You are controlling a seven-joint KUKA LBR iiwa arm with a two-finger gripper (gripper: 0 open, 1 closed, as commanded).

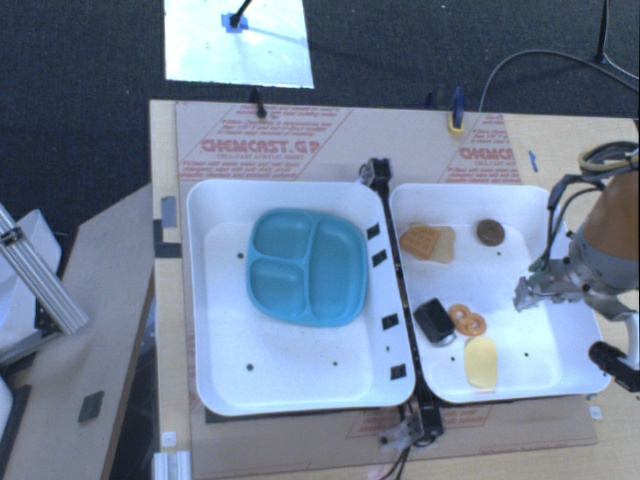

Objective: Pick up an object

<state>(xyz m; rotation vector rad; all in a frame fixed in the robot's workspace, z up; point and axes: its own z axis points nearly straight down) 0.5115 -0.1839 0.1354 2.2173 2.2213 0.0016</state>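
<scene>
Table (300, 133) sheet reads "CHEMCAST GP"; gripper (530, 293) over right bin (520, 193), fingers' state cannot be told; waffle (427, 242) apart.

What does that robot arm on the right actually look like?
The arm is grey, with a rounded orange band above the wrist. Dark cables loop around its upper part. Its small grey metal gripper sticks out at the end.

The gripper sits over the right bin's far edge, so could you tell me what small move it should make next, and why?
Probably a short move toward the left, out over the right bin's floor. The gripper hangs near that bin's right side with nothing between its fingers, while the pretzel, black object and yellow piece all lie further left, apart from it.
</scene>
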